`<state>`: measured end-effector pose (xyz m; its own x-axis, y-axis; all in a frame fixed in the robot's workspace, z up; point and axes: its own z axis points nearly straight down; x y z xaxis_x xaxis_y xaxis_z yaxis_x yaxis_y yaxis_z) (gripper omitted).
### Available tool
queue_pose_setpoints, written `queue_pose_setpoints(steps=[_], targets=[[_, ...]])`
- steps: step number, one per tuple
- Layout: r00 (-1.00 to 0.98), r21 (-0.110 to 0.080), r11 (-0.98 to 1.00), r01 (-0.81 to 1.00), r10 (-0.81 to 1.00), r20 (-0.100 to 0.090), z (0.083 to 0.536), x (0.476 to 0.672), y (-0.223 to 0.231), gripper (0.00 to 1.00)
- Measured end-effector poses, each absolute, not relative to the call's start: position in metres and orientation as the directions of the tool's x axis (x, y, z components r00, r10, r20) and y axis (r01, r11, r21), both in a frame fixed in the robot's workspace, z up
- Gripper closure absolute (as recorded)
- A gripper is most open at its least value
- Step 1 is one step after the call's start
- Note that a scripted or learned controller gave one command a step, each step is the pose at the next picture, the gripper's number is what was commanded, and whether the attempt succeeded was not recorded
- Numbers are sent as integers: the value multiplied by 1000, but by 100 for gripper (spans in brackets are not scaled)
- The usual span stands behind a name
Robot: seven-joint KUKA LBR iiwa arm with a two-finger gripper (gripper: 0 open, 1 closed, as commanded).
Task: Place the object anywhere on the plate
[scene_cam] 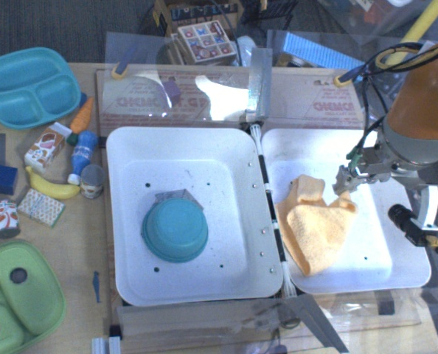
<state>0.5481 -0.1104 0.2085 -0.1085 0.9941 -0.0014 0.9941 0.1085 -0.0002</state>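
Starting at the near left corner of the desk (97, 271), a green moulded tray (12, 301) is seen, cut off by the frame's edge. Behind it, the left bin (130, 153) is occupied by a teal round plate (175, 229), by which a grey patch (176, 195) is partly covered. In the right bin (403, 268), a pale orange cloth (315, 227) is found lying crumpled on the floor beside the wall shared with the left bin, well apart from the plate. Its far right corner is met by the tip of the arm (418, 116), but whether the cloth is touched there, and whether the jaws are apart or together, cannot be told. Left of the bins, a small can (5, 218), a patterned packet (42, 206), a banana (51, 185), a blue block (5, 177), a small carton (46, 146) and a blue bottle (81, 153) are laid out; printing is carried by the can and carton, yet nothing of it can be read. Farther back, a carrot (82, 113) and a blue sectioned tray (31, 87) are seen. Red lettering is shown on the clear panel (138, 102) behind the bins, too washed out by glare to be made out. Beyond it, a box with patterned squares (204, 39) is placed on the floor.
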Motion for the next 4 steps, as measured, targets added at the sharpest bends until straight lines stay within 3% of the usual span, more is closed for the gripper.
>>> queue_pose_setpoints(steps=[2,3,4], targets=[[-176,-3,176,984,984,1,199,536,25,100],[-405,-2,405,914,914,1,204,515,77,100],[-478,1,478,879,879,-2,156,542,146,100]])
